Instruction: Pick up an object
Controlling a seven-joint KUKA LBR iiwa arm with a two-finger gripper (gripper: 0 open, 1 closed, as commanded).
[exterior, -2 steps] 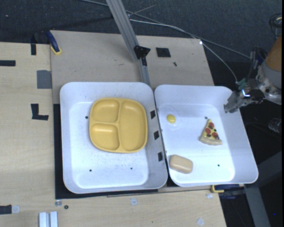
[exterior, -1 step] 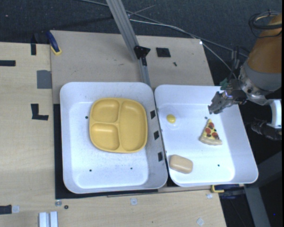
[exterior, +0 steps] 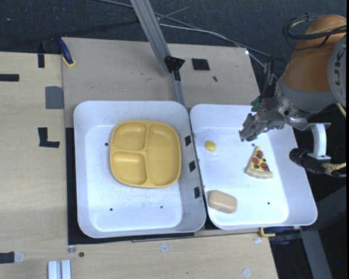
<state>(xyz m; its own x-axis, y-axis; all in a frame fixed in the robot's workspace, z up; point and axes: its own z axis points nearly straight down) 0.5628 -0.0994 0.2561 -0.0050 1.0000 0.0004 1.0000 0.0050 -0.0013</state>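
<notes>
In the right bin [exterior: 279, 214] lie a pizza slice toy [exterior: 259, 163], a small yellow round piece [exterior: 210, 146] and a tan bread-like block [exterior: 222, 201]. My gripper [exterior: 248, 132] hangs over the upper middle of that bin, just above and left of the pizza slice. Nothing shows between its dark fingers. The left bin [exterior: 93, 208] holds a yellow divided plate [exterior: 145, 153].
A grey pole [exterior: 154, 31] slants down to the bins' back edge between them. The orange-banded arm [exterior: 314, 51] fills the right side above the right bin. Cables and a white handle [exterior: 319, 141] sit by that bin's right rim.
</notes>
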